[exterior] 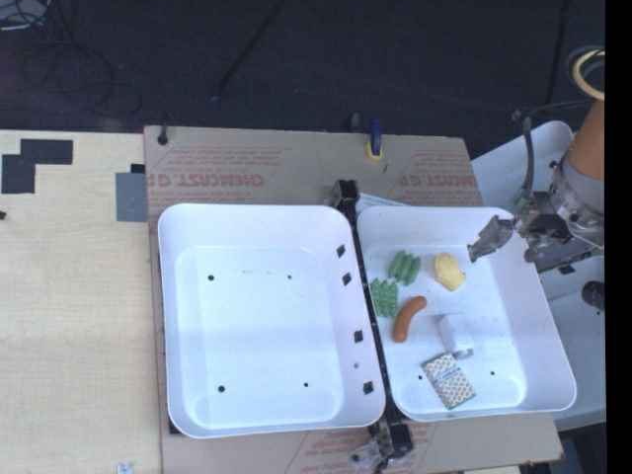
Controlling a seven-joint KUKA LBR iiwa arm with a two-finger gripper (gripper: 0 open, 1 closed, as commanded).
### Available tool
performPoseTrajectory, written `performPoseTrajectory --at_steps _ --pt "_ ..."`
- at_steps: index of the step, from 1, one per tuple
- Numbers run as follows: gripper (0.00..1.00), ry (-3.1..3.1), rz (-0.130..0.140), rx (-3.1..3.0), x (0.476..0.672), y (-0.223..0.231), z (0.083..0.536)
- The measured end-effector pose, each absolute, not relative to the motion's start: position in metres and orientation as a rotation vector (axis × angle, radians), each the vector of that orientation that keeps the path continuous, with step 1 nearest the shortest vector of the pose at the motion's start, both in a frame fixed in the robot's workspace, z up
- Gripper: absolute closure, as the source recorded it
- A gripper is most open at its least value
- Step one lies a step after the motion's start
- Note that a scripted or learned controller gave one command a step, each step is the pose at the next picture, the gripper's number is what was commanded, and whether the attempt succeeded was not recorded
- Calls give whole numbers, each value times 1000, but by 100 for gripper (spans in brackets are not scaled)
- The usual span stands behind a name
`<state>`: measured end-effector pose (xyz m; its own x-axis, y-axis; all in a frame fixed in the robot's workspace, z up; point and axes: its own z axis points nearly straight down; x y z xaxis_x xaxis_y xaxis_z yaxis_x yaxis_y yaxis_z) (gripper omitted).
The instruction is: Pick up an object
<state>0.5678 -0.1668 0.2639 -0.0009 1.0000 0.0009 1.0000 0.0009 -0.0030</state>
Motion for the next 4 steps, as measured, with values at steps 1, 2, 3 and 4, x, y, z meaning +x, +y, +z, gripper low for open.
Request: performPoseTrajectory --at_steps 1,2,3,4 --pt "0 -2239 -16 -2226 626 -128 459" --pt "100 -2227 6 -2214 624 -128 458" --pt "100 -2209 9 -2223 536 -171 406" --pt "100 -2227 -1 -2217 559 -121 432"
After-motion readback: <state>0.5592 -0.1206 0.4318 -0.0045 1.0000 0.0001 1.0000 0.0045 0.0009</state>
